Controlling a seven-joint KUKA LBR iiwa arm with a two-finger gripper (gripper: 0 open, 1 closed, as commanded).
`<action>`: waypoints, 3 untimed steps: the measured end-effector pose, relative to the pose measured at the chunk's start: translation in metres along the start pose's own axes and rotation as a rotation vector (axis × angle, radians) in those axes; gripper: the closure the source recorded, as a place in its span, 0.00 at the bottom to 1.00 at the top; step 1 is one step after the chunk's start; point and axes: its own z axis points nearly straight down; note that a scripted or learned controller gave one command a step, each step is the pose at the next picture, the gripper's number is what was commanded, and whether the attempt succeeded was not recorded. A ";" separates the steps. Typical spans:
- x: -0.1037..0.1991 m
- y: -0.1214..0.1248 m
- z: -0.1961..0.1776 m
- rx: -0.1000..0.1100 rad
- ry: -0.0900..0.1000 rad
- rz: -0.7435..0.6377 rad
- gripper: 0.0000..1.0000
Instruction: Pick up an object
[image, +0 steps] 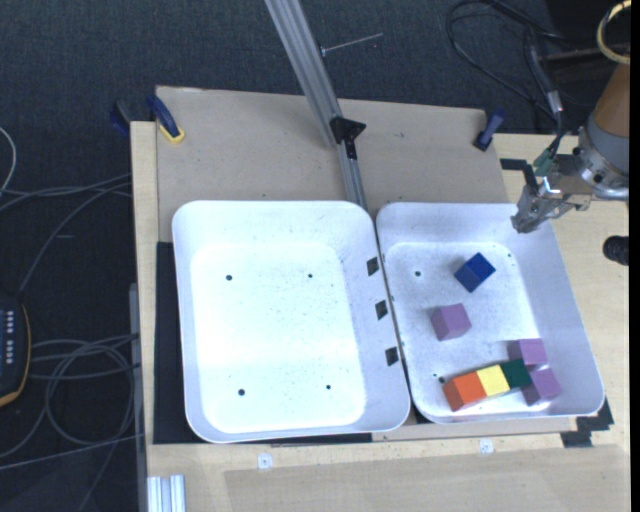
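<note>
The right bin (560, 290) holds a blue cube (475, 271) near its middle top and a purple cube (450, 321) below it. Along the bin's front lies an orange, yellow and green block (488, 384), with two purple blocks (528, 351) (545, 384) at its right end. My gripper (524, 220) hangs over the bin's far right corner, up and to the right of the blue cube and apart from it. I see nothing held in it.
The left bin (200, 240) sits beside the right one, joined by small clips at the shared wall. A grey metal pole (320, 90) slants down to the bench behind the bins. Blue clamps (165, 118) (488, 130) grip the board's back corners.
</note>
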 end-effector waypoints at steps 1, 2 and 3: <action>0.044 0.007 -0.001 0.003 0.002 -0.004 1.00; 0.091 0.016 -0.003 0.002 0.002 -0.004 1.00; 0.143 0.021 0.008 0.005 0.002 -0.004 1.00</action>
